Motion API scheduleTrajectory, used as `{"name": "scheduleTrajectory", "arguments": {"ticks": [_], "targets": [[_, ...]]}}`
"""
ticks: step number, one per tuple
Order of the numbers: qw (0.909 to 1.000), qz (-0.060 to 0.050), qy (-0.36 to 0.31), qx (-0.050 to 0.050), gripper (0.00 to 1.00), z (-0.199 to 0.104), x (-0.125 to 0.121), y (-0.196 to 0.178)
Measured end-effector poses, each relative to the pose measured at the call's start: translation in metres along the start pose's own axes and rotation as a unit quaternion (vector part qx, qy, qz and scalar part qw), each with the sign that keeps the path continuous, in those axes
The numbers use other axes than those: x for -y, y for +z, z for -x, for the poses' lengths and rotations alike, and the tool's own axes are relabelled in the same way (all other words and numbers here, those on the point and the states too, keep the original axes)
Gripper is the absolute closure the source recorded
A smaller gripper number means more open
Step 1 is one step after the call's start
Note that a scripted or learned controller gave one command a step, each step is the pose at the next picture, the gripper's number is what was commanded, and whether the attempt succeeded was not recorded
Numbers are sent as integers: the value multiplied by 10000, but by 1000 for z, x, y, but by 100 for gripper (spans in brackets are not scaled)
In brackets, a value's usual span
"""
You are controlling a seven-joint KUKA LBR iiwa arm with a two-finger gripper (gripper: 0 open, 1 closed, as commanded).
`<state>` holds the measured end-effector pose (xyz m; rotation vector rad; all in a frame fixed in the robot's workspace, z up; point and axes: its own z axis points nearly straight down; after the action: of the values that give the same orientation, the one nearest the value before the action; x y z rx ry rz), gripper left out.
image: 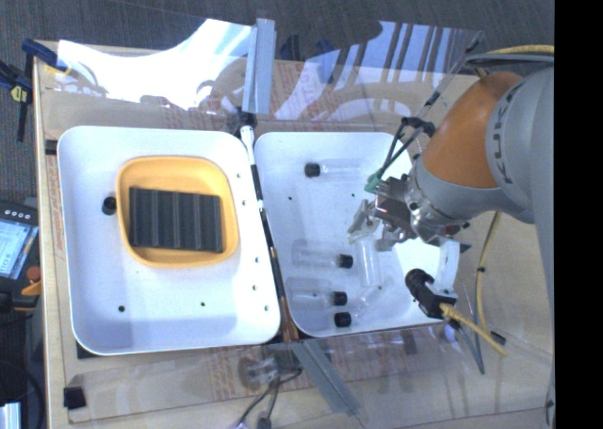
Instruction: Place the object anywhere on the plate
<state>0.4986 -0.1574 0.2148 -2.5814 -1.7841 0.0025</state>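
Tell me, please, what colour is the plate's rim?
Yellow-orange, around a dark ribbed centre; plate, camera view.

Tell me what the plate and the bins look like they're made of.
The plate looks like matte yellow plastic with a dark ribbed insert; it shows no gloss, so the material is a guess. The left bin and the right bin look like smooth white plastic with rounded moulded corners and a faint sheen, though coated metal can't be ruled out.

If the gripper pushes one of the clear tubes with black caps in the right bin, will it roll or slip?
Probably it rolls: the clear tube looks round and lies on its side on the right bin's smooth white floor. It seems light and glossy, so it may slip from the gripper.
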Motion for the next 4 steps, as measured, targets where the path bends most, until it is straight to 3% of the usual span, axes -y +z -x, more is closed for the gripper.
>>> {"name": "scheduleTrajectory", "arguments": {"ticks": [1, 2, 3, 4], "targets": [[9956, 7, -934, 4, 100, -21, -13, -80], [9884, -18, -1520, 6, 100, 1, -26, 45], [9808, 11, -1950, 7, 100, -34, -40, -43], [9292, -6, -3695, 7, 100, -40, -60, 1]]}}
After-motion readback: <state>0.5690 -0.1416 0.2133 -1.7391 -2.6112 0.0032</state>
